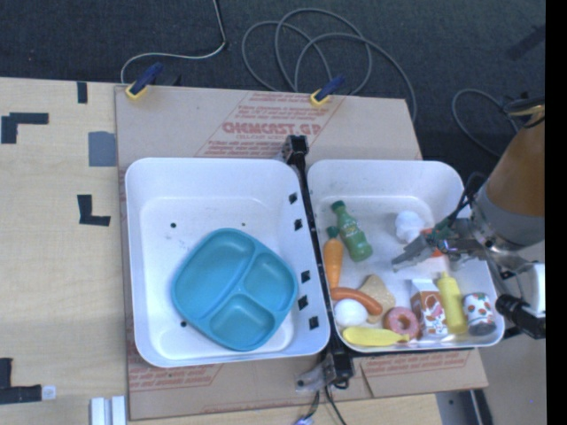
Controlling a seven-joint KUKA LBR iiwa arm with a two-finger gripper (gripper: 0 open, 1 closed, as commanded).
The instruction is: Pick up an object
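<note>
Left bin (142, 237) carries a blue divided plate (234, 288). In the right bin (372, 171), we note the green bottle (352, 231) at ten o'clock: light, rigid, slick, best pinched across its body. Gripper (409, 255) hovers centre-right; we cannot tell its spread.

- We see a pale wooden bench (53, 273) marked with dark tape shapes.
- On it lies a brown cardboard sheet (266, 127) with red printing.
- Two blue-and-yellow clamps (142, 81) grip the sheet's far edge.
- The left bin (142, 237) rests on the sheet.
- The right bin (381, 173) sits just beside it, touching along a black divider (306, 237).
</note>
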